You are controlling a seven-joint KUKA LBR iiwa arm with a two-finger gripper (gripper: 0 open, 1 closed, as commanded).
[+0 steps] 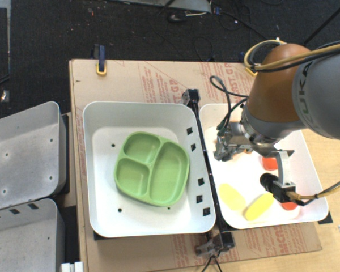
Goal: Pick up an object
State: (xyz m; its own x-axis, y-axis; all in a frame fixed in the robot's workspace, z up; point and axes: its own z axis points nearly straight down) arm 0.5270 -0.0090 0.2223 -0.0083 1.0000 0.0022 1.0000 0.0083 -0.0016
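Cardboard-topped bench (136, 78) | green three-section plastic plate (153, 168) in left white bin (93, 152) | right of plate: my gripper (229, 149), grip unreadable, above two yellow oval pieces (231, 197)

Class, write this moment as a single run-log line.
claw: over right bin | green plate: left bin | yellow pieces: right bin

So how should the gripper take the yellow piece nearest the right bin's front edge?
Probably from straight above, fingers closing across the narrow middle of the yellow piece. It lies flat and elongated, slanting from lower left to upper right, so its long sides offer the shortest span. A dark part of the arm's tooling crowds its right end, so favour the left half.
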